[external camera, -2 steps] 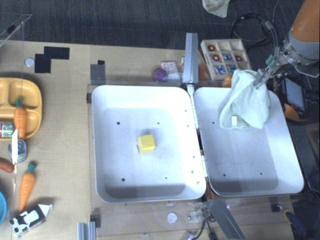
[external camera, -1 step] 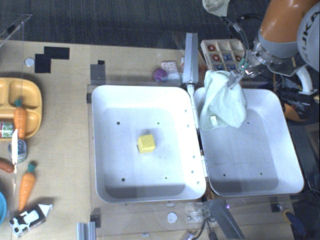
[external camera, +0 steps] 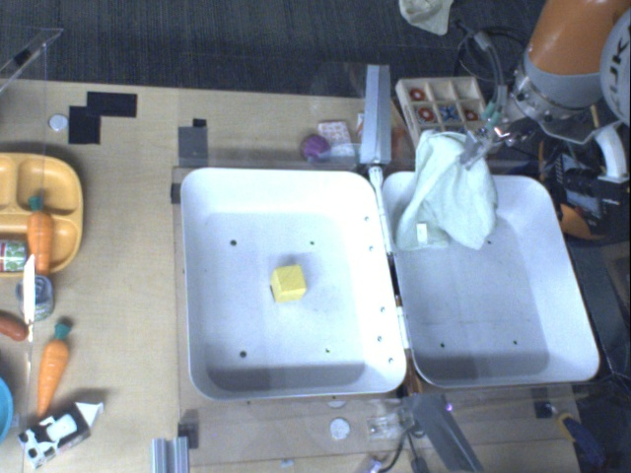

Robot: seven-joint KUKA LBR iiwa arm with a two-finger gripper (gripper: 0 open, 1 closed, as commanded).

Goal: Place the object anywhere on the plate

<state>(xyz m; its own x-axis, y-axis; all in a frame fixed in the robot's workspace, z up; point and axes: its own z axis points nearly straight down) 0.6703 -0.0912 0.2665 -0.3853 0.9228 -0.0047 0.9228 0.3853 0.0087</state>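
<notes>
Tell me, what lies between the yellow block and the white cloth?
In the camera view, bare bin floor, then the raised divider where both bins meet, separates the yellow block from the white cloth.

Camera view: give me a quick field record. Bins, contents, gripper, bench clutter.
left bin: holds a yellow block near its middle
right bin: holds a white cloth, bunched at its top left corner
gripper: at the cloth's top edge; grasp not discernible
arm: enters from the upper right
bench left side: yellow tray, two toy carrots
plate: none identifiable
</notes>
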